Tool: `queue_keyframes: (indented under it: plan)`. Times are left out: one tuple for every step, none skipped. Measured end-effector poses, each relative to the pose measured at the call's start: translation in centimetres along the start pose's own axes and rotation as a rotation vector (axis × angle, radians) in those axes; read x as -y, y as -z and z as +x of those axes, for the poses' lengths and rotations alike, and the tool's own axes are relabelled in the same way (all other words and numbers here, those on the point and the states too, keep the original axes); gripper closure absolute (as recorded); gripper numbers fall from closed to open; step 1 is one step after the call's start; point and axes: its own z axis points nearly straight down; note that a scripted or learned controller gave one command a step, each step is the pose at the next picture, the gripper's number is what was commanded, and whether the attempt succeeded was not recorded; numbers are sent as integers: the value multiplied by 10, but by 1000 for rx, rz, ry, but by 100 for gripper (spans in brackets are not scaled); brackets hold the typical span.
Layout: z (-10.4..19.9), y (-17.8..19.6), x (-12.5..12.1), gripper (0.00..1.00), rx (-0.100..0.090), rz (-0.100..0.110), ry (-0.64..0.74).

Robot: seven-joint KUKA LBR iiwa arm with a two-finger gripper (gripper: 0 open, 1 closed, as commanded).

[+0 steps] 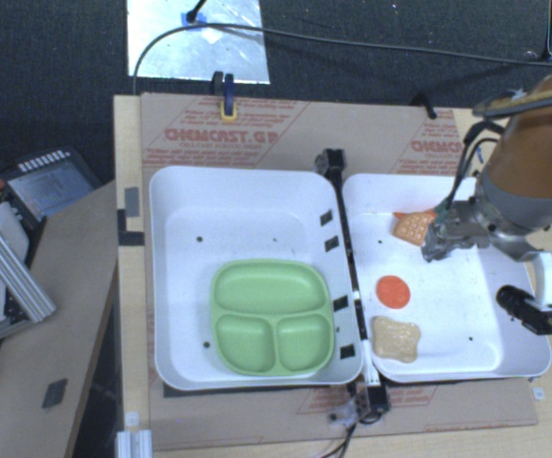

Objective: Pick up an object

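The right bin (466, 351) holds three things. An orange waffle-textured piece (412, 226) lies near its far edge, a round orange-red disc (394, 292) sits in the middle left, and a pale tan lumpy piece (396, 340) rests near the front left corner. My gripper (435, 248) hangs over the right bin, just right of and touching or nearly touching the waffle piece. Nothing shows between its fingers, and their spread is hidden by the wrist.
The left bin (185, 208) holds a green three-compartment plate (271, 315) at its front right. A black divider strip (344, 256) runs between the bins. The arm's orange band (538, 151) looms over the right bin's far right corner.
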Motion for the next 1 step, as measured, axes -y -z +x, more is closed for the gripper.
queue_keyframes:
  plan:
    - [55, -10, -12, 100, 0, 0, 0]
